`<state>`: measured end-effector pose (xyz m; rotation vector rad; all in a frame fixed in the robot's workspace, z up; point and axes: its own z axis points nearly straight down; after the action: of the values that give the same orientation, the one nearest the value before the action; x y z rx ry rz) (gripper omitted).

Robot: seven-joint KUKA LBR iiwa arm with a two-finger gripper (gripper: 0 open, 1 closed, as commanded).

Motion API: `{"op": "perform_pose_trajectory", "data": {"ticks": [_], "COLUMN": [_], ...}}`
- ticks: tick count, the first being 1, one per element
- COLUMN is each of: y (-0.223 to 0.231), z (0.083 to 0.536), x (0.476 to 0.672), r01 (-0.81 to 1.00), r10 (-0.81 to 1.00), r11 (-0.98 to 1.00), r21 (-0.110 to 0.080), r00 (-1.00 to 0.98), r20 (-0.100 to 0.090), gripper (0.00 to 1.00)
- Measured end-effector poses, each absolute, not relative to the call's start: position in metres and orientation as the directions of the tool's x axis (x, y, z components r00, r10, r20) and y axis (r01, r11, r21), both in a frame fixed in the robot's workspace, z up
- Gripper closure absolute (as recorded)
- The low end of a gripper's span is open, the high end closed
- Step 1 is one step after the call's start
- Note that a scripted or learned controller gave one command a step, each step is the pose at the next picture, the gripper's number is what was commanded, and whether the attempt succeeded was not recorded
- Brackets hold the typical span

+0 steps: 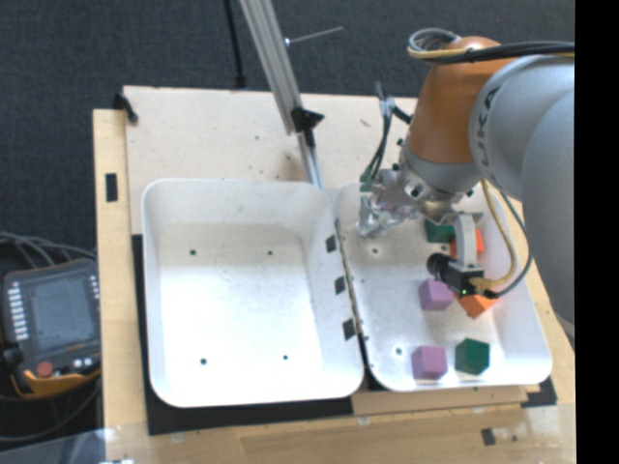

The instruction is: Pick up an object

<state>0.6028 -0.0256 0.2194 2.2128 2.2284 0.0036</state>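
Here's the tabletop (pixel 222 129), a pale speckled board with bare space along its far edge. Two shallow white bins sit on it side by side, rims touching at the middle: the left bin (pixel 164 211) and the right bin (pixel 527 341). A slanted metal post (pixel 276 56) comes down onto the board just behind them.

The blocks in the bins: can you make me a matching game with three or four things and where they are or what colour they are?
Things:
1. Block at the near rim beside the green block
2. Block partly under the arm's cable
3. Left bin
4. Gripper

Matches:
A. Orange
B. Over the right bin's far left part
C. Purple
D. No blocks inside

Pairs: 1-C (purple block), 2-A (orange block), 3-D, 4-B.
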Motion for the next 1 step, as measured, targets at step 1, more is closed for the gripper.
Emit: {"op": "perform_pose_trajectory", "data": {"ticks": [1], "y": [0.0301], "z": [0.2275], "x": [0.6148], "r01": [1.0], "r10": [1.0], "r11": [0.008], "r21": [0.003], "r00": [-0.008], "r20": [0.002], "gripper": [1.0]}}
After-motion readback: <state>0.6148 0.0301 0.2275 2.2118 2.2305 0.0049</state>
